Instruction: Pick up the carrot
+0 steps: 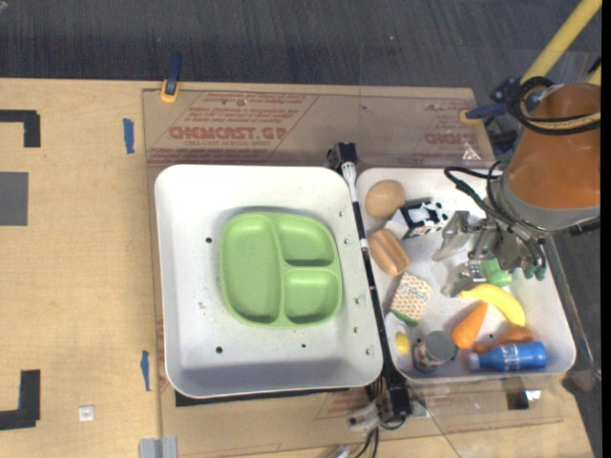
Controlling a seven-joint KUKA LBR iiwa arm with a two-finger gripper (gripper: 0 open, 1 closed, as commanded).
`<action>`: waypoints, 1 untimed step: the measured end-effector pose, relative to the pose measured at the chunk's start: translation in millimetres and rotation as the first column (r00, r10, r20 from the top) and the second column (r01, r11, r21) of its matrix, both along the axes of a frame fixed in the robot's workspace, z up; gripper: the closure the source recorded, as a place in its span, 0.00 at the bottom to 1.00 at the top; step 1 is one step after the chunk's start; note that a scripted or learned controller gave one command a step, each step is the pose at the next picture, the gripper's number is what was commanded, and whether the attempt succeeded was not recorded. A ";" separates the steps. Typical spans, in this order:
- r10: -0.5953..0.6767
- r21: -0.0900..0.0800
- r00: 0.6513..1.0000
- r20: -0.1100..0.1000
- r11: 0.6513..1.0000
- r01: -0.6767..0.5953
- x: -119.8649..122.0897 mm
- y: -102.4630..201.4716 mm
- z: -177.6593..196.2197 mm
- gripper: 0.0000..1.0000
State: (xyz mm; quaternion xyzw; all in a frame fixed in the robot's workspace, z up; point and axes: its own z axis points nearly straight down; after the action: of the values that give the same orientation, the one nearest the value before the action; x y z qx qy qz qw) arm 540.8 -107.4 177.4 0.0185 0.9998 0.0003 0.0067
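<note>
My gripper (480, 256) hangs low over the right bin (563, 337), and I cannot tell how it is set. The carrot (470, 324) lies just below it, toward the bin's near edge, pressed against the banana (498, 303) and near the blue bottle (510, 356). I judge the crowding is the risk: coming down slightly off, I could catch the banana instead, or nudge the carrot so it slips out sideways.

Arm (558, 151) cut off by right edge; gripper (492, 256) hides part of green item (496, 275); finger state unclear; carrot (470, 324) partly under banana (496, 301)
</note>
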 end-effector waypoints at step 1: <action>-0.002 0.002 1.000 -0.006 1.000 0.002 -1.7 -0.3 -2.5 0.00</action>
State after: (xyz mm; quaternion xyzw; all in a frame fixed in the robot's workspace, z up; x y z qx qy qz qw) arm 539.1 -107.7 174.9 0.0195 0.9998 0.0010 0.0038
